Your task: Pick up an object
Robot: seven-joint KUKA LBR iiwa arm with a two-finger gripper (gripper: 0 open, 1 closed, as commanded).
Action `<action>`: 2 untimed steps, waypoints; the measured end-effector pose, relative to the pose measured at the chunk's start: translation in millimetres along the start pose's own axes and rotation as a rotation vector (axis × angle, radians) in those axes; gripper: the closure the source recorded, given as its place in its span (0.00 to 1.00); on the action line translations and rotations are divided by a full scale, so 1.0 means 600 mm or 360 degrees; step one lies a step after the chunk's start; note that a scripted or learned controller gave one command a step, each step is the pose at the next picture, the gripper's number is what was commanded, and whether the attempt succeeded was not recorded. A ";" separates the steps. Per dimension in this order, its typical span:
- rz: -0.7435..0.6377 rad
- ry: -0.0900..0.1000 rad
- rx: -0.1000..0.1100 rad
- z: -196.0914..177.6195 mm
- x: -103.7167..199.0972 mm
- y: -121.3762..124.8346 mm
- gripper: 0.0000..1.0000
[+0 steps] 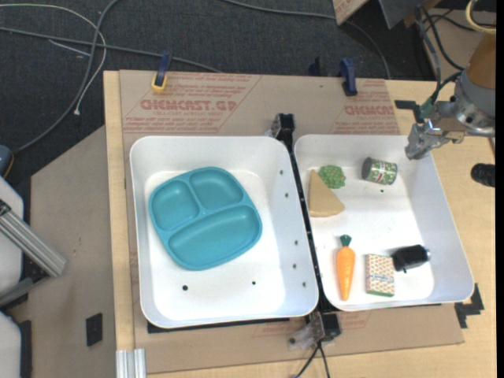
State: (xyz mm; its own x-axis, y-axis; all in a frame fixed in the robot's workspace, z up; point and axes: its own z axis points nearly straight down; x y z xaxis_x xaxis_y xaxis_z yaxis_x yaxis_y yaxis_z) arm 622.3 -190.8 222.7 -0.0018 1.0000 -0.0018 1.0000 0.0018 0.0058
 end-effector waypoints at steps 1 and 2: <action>0.0000 -0.0001 -0.0003 -0.091 0.000 0.003 1.00; -0.0005 0.0005 0.0009 -0.084 0.081 0.019 1.00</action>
State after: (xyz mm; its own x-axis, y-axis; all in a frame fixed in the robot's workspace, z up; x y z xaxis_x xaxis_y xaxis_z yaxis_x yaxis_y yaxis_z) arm 633.5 -142.1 272.8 -0.0053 1.0000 0.0014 1.0000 0.0053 0.0000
